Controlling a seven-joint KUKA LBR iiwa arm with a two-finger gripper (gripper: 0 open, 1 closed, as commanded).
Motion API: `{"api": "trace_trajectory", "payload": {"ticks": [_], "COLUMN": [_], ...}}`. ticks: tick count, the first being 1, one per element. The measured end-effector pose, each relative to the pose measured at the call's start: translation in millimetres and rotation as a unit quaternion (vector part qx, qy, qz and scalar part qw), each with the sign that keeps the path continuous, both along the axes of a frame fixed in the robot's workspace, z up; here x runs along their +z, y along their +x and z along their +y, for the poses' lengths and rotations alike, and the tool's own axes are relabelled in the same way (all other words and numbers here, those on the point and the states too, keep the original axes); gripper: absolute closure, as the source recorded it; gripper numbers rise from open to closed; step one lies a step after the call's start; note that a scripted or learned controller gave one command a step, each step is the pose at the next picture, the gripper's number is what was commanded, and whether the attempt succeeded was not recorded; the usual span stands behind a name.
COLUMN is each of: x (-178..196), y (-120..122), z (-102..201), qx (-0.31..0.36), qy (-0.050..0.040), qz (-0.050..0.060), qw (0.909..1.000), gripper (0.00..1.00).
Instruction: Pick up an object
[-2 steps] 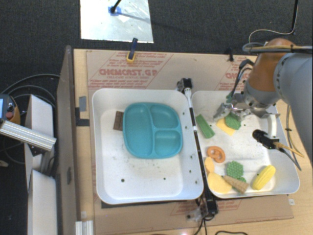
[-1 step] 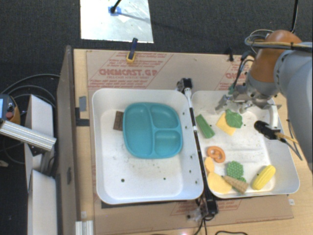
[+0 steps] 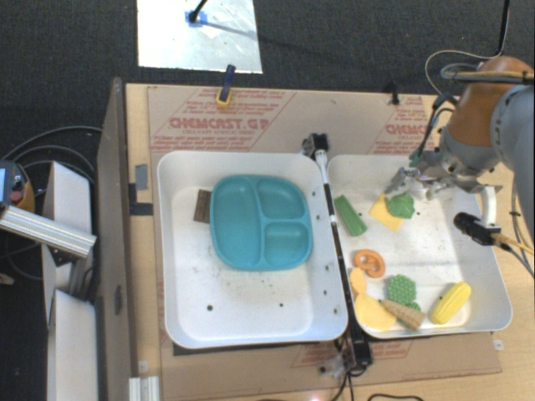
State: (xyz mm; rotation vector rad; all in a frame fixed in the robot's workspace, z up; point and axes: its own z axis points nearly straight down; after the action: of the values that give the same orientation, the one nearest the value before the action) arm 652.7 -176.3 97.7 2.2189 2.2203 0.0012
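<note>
Two shallow white bins side by side on the desk (image 3: 134,249), left bin (image 3: 180,307) and right bin (image 3: 489,295).

In the left bin: a teal divided plate (image 3: 261,222) near the centre, with a small brown block (image 3: 201,206) touching its rim at 9 o'clock.

In the right bin, a scatter of toy food. At 12 o'clock, a green leafy piece (image 3: 400,206) lying partly over a yellow wedge (image 3: 384,214). At 9 o'clock of the wedge, near the dividing wall, a green stick (a pickle or bean, hard to tell) (image 3: 349,215), set at a slant. Near the bin's centre, an orange pretzel (image 3: 369,262). Toward 6 o'clock, a green waffle-textured piece (image 3: 401,289), a pale yellow piece (image 3: 368,307) and a tan cone (image 3: 405,312) touching it. At 5 o'clock, a corn cob (image 3: 450,302).

Grey arm with orange band (image 3: 485,107) reaching in from 3 o'clock, jaws (image 3: 411,184) low over the bin's 12 o'clock end, right above the green leafy piece. Cannot tell from this slant whether the jaws are wide or narrow, or whether anything sits between them.

Beyond the bins at 12 o'clock, a shiny sheet (image 3: 201,23) on the dark floor.
</note>
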Motion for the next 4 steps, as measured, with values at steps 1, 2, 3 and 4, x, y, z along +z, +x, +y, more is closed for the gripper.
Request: {"api": "trace_trajectory", "payload": {"ticks": [1,2,3,4], "x": [-12.3,-11.7,-0.6,-0.5], "y": [-6.7,9.7,10.3,10.3], "z": [6.4,-16.6,-16.2,-16.3], "qx": [0.0,0.0,0.001,0.001], "qy": [0.0,0.0002,-0.0003,-0.0007], "qz": [0.0,-0.001,-0.003,-0.003], "qw": [1.0,1.0,1.0,1.0], "gripper": [0.0,0.0,1.0,0.0]}}
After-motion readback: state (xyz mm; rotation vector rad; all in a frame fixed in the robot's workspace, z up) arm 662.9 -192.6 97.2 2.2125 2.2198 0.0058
